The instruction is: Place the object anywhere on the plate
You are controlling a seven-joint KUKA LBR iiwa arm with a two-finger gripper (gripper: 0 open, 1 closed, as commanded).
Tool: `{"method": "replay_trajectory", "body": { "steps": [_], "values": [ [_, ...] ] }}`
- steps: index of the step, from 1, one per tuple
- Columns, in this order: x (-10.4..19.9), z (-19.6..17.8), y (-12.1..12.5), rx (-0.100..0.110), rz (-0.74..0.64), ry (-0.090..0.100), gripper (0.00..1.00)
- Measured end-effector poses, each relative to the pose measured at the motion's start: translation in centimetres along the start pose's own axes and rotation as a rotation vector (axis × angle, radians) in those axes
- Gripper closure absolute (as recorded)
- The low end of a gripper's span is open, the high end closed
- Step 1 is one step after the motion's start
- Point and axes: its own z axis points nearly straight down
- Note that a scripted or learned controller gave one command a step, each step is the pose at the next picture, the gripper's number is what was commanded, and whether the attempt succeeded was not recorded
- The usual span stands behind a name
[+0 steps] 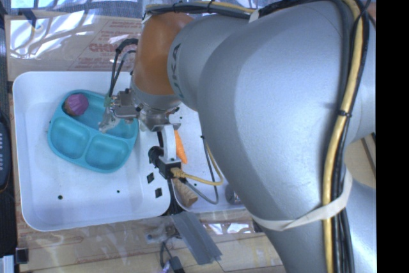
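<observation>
Object: a small purple ball (76,104) resting in the far-left compartment of the plate
Plate: a blue divided plate (89,150) lying in the left white bin (38,201)
Gripper: the gripper (110,117) hovers over the plate's right part, just right of the ball; whether its fingers are released or clenched cannot be told
Arm: a grey arm (268,105) reaching in from the right
Progress: the placing looks done, since the ball sits on the plate; only withdrawing the arm seems left

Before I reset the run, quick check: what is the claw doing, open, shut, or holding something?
Claw: over the blue plate; open or shut cannot be told, nothing seen in it.
</observation>
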Motion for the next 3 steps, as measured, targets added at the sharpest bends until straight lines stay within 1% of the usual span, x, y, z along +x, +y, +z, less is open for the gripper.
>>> {"method": "replay_trajectory", "body": {
  "steps": [1, 2, 3],
  "values": [
    [-3.8, -11.1, -3.3, -0.013, 0.003, 0.002, 0.00],
    [0.0, -30.3, -0.8, -0.012, 0.002, 0.003, 0.00],
    [5.2, -29.7, 4.8, -0.002, 0.001, -0.001, 0.00]
  ]
}}
